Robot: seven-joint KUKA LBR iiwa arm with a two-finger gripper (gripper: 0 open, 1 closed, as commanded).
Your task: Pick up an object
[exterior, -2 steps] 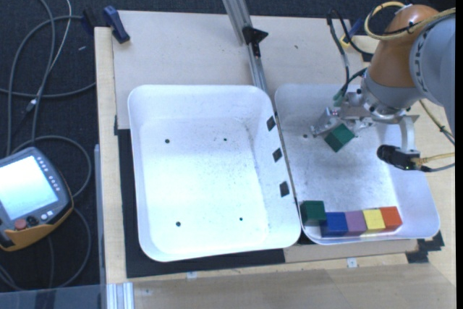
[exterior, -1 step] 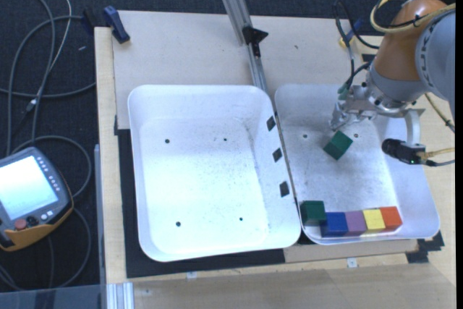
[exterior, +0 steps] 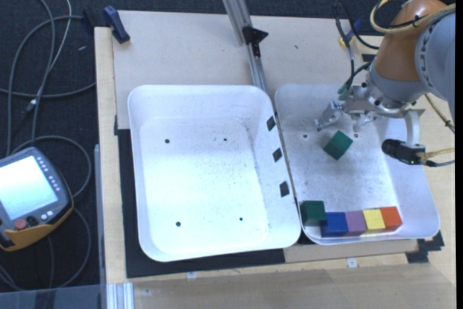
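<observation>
The arm (exterior: 409, 47) reaches in from the right, bent down over the right bin (exterior: 412, 188). Its gripper (exterior: 340, 128) hangs there, fingers pinching a tilted green cube (exterior: 338, 145) lifted above the bin's floor.

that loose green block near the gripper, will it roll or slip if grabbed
The green block looks rigid and flat-faced, so it should slide rather than roll. It sits skewed to the row of blocks, so the gripper may twist it. It is probably light.
</observation>
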